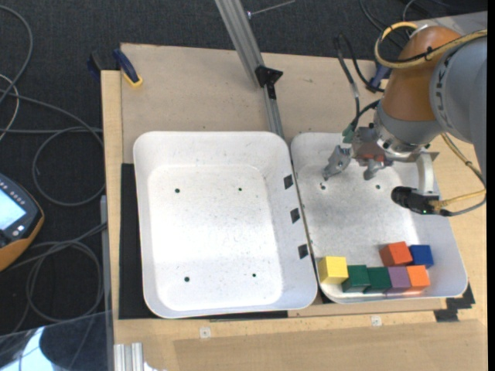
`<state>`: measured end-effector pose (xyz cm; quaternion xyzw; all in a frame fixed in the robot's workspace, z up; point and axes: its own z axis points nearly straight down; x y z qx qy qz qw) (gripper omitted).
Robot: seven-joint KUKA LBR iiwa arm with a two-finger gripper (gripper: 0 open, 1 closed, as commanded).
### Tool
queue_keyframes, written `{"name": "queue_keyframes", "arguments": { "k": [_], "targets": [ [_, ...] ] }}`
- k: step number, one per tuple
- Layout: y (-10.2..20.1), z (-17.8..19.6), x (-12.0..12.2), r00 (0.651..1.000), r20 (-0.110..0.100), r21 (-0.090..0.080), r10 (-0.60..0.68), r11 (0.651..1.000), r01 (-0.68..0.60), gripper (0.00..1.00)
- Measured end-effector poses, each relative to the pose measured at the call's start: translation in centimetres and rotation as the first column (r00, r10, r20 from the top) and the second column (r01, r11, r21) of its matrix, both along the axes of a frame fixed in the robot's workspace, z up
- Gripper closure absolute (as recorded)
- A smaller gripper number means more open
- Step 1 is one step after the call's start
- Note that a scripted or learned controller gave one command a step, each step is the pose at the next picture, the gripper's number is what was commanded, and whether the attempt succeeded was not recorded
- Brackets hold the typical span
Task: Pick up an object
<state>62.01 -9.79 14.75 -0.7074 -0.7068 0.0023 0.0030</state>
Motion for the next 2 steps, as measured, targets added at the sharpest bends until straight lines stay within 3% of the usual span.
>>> {"name": "queue_keyframes", "arguments": {
  "k": [1,2],
  "targets": [
    [0.1,-5.1,-0.1,1.0,0.0,0.0,0.0,1.0,0.0,0.0],
    [0.1,-3.6,0.1,1.0,0.009,0.001,0.001,1.0,-0.001,1.0]
  ]
}}
